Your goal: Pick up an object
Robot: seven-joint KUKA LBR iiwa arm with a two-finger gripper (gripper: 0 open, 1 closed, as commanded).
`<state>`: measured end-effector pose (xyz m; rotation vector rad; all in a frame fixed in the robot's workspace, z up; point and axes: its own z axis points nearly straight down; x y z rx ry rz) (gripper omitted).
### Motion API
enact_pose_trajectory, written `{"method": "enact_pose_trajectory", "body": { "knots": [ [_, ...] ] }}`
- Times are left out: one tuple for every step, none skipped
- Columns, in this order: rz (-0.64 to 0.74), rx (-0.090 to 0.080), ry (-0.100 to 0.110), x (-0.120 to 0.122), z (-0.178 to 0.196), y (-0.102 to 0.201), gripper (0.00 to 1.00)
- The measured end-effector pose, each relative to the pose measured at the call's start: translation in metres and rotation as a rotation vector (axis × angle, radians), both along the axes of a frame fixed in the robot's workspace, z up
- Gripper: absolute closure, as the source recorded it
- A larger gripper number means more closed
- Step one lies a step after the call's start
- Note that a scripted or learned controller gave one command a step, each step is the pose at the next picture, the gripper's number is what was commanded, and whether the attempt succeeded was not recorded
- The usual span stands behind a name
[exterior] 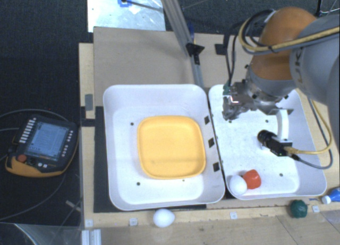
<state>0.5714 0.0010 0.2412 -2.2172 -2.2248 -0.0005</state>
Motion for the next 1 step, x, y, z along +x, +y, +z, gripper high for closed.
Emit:
{"method": "enact_pose_trajectory", "body": {
  "knots": [
    [0.000, -0.001, -0.001, 0.0162, -0.0033, 0.0389, 1.00]
  ]
}}
